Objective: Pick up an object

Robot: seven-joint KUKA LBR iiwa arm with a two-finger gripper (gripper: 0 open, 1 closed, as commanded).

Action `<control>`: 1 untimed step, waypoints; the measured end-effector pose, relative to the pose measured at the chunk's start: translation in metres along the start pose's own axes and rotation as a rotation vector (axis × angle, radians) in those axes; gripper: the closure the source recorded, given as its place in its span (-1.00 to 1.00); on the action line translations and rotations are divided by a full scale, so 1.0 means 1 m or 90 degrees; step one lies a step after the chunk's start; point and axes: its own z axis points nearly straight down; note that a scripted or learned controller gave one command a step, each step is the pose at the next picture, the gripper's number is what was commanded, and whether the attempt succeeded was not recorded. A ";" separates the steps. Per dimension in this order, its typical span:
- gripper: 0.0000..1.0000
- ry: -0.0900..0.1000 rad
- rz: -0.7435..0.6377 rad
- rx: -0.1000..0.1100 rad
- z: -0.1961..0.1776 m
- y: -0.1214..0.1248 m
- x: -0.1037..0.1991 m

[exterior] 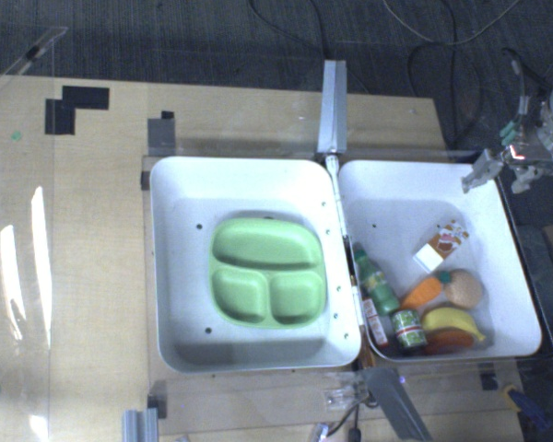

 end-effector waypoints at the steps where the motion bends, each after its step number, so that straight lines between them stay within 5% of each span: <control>1: -1.00 0.001 -0.140 0.000 0.104 -0.051 0.015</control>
